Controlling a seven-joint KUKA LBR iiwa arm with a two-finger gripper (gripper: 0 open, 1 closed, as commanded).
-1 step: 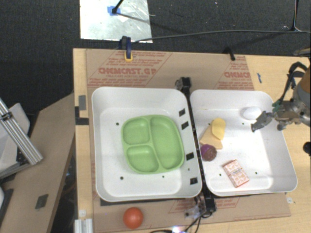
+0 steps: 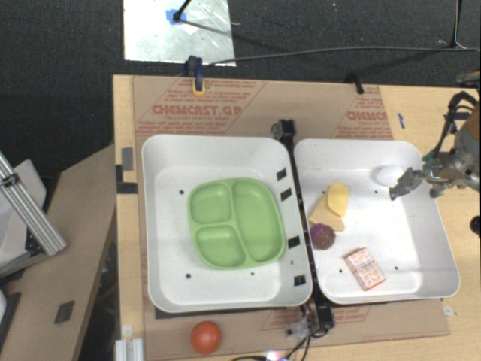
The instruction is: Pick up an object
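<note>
Plastic, board and foil on a dark matt ground

The two bins (image 2: 225, 153) look like smooth white plastic with a soft sheen; the green tray (image 2: 236, 222) is smooth, matt plastic. The bench (image 2: 248, 100) is covered in tan printed card, flat and dull. A crinkled silvery sheet (image 2: 180, 21) shines like foil. The backdrop (image 2: 60, 66) looks like dark, rough cloth. The rail (image 2: 30, 209) at left is bright ribbed metal. The orange ball (image 2: 206, 337) is glossy.
</note>
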